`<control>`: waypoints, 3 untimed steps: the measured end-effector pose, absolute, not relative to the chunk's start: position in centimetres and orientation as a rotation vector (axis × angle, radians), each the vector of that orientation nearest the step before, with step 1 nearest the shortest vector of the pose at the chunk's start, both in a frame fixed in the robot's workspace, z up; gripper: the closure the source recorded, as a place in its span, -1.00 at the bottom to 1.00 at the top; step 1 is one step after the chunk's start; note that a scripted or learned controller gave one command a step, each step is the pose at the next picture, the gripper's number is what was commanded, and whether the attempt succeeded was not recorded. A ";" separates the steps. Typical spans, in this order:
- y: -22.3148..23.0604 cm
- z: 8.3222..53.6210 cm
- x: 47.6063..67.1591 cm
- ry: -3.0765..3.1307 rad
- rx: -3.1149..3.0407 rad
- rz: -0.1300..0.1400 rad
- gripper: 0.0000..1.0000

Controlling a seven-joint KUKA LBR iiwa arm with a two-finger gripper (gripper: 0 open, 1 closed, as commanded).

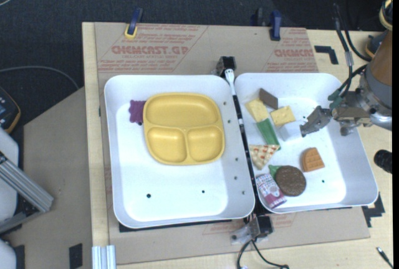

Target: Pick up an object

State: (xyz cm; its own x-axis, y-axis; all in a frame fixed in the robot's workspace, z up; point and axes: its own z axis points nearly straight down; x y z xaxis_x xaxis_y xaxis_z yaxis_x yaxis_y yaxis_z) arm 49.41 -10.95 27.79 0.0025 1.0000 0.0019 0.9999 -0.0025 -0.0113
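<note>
- The tool (325, 120) is hanging over the right bin (355, 165), at about three o'clock in the scene, its two dark fingers spread apart and gripping nothing.
- A pale yellow block (282, 115) is lying just beside the tool's nearer finger, at its nine o'clock, apart from it.
- An orange wedge (312, 159) is sitting at the tool's six o'clock, on bare bin floor.
- Further toward nine o'clock, a dark brown piece (269, 98), a second yellow block (256, 110) and a green stick (268, 131) are clustering near the bin's left wall.
- Toward seven o'clock, a pizza-like slice (264, 154), a brown round patty (290, 180) and a small printed packet (268, 189) are lying close together, patty and packet touching.
- The left bin (174, 199) is carrying a yellow divided plate (183, 127), with a purple thing (136, 111) peeking out at the plate's nine o'clock edge.
- Both bins are resting on the worktop (100, 137).
</note>
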 end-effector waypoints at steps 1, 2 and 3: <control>-10.9 28.3 49.6 -2.221 -2.221 0.000 -1.00; -10.8 22.7 48.7 -2.217 -2.219 0.003 -1.00; -11.1 18.3 48.5 -2.215 -2.218 0.005 -1.00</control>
